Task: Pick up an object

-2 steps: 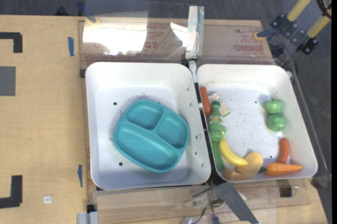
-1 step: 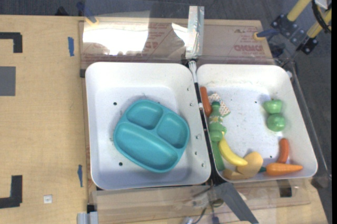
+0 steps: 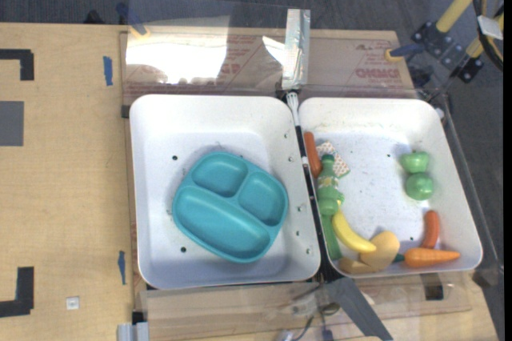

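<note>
Two bins (image 3: pixel 152 119): side by side on the surface
Left bin: teal divided plate (image 3: pixel 230 206)
Right bin: banana (image 3: pixel 350 233), carrot (image 3: pixel 432 255), green pepper (image 3: pixel 417 174), other toy food
Claw: cannot tell

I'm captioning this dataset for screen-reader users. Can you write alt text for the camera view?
Two shallow white bins sit side by side on a bench: the left bin holds a teal divided plate, and the right bin holds toy food, including a banana, carrots and green pieces along its edges.
</note>
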